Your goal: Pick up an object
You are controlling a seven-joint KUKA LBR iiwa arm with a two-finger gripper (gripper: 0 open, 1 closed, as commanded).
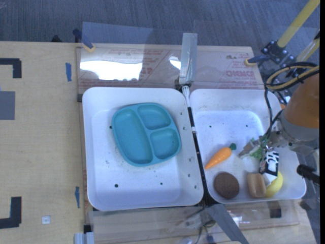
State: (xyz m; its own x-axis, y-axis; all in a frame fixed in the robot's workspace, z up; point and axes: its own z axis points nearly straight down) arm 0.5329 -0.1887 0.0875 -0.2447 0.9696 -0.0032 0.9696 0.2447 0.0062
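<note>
1. We see a pale wooden bench [40,151] carrying two shallow white bins side by side.
2. The left bin [96,182] holds a teal divided plate [145,133] with three compartments, lying flat and turned at a slant, near the bin's middle.
3. The right bin [223,116] sits just beside the left one, their rims touching along a dark seam.
4. Behind both bins we note a clear plastic sheet [127,60] catching glare.
5. Black square marks [12,67] sit at the bench's left edge, with blue tape strips [68,71] near the left bin.
</note>
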